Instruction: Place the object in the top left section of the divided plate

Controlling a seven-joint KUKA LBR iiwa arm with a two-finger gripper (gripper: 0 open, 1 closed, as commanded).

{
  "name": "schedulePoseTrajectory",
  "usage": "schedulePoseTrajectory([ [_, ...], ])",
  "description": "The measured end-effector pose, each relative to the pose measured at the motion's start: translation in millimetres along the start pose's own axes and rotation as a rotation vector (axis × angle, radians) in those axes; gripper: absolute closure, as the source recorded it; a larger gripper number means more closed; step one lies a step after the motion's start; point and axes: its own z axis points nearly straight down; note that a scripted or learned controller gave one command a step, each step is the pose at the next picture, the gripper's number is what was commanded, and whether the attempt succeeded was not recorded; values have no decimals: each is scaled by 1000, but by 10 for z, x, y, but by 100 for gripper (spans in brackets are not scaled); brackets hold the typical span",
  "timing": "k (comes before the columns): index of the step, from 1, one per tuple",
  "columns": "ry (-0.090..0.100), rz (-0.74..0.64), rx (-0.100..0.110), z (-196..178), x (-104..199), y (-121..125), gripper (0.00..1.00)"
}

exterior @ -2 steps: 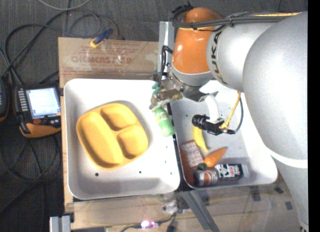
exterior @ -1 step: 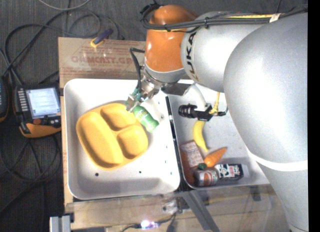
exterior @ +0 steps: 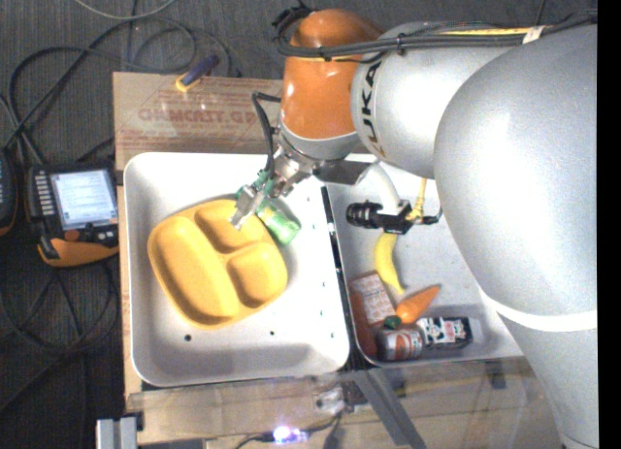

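A yellow divided plate (exterior: 209,268) with three sections lies tilted in the left white bin (exterior: 165,350). My gripper (exterior: 249,201) hangs over the upper right rim of the plate, at the edge of its top section. A small green object (exterior: 281,225) sits right against the gripper's lower right side, at the plate's rim. I cannot see whether it is held or resting on the bin floor. The arm's orange band (exterior: 320,79) and grey body cover the upper right of the view.
In the right bin (exterior: 361,345) lie a banana (exterior: 389,265), a carrot (exterior: 418,304), a brown packet (exterior: 370,298) and a dark labelled bottle (exterior: 427,334). The arm hides much of that bin. A cardboard sheet (exterior: 194,122) lies behind the left bin.
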Motion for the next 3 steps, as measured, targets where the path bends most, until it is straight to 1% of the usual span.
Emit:
schedulePoseTrajectory([
  [1,0,30,0,-344,479,221,0],
  [2,2,30,-1,-427,488,227,100],
  [3,1,178,2,-101,233,-435,100],
])
